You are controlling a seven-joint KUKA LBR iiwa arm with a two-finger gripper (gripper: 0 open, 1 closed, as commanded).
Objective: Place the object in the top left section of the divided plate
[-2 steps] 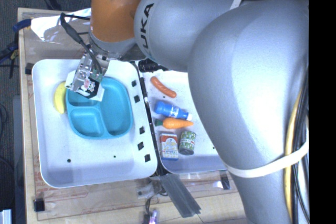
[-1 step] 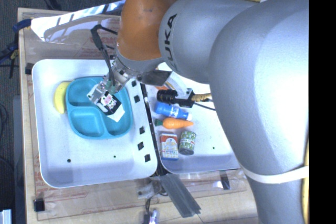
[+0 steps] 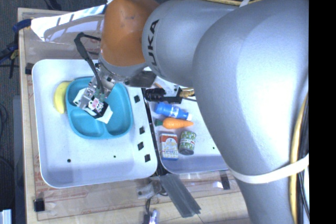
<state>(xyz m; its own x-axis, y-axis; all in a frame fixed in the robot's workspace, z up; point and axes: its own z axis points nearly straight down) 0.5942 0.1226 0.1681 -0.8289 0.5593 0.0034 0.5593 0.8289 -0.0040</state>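
Note:
A blue divided plate (image 3: 113, 120) lies in the left white bin (image 3: 79, 165). My gripper (image 3: 90, 102) hangs over the plate's upper left part, its black and white fingers pointing down into it. Whether anything sits between the fingers cannot be made out. A yellow banana-like object (image 3: 61, 96) lies just left of the plate, touching its rim.
The right bin (image 3: 202, 165) holds a blue bottle (image 3: 171, 111), an orange carrot (image 3: 176, 123), a red and white box (image 3: 168, 145) and a green can (image 3: 187, 142). The big grey arm covers much of the right bin. Black markers dot the wall between the bins.

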